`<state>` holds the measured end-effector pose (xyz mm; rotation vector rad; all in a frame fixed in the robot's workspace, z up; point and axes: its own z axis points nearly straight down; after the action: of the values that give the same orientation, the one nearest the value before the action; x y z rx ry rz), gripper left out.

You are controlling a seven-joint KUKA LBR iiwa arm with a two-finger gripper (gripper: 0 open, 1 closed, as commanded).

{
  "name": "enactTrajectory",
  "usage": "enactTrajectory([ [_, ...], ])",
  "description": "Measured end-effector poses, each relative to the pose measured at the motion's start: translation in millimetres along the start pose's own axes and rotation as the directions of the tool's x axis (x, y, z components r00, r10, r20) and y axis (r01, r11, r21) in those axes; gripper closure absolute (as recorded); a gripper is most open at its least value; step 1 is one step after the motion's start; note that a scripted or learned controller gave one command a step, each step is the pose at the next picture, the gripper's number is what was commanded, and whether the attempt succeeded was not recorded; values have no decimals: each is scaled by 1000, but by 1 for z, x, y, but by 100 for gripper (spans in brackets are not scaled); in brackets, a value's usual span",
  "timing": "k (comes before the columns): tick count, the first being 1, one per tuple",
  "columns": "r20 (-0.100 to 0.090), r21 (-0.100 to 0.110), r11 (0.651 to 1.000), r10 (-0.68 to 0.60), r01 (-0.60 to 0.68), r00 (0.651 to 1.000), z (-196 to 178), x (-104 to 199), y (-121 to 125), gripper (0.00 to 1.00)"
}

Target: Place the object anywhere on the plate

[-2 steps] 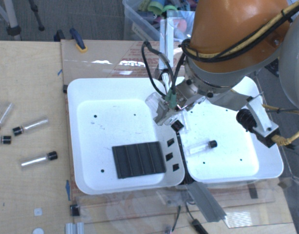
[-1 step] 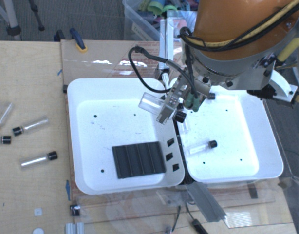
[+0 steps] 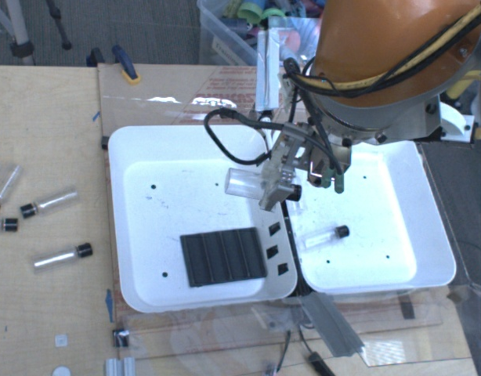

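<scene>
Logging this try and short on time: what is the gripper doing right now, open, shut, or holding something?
Gripper: shut on the clear vial, held above the left bin, up from the black plate.

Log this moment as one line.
hand: over left bin, at clear tube | plate: dark, bare | capped vial: right bin

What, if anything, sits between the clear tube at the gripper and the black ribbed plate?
Nothing visible. The clear tube is beside the gripper above the left bin. The black ribbed plate lies on that bin's floor, with bare white floor between. The capped vial is in the right bin.
</scene>
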<state>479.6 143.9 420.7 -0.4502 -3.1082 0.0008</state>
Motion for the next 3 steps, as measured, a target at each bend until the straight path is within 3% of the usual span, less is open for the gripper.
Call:
enactTrajectory([
  [1, 6, -3, 981, -193, 193, 981, -15, 1, 6, 100],
  [2, 4, -1, 861, -508, 508, 861, -15, -6, -17, 100],
  [3, 9, 2, 541, -841, 841, 541, -15, -11, -4, 100],
])
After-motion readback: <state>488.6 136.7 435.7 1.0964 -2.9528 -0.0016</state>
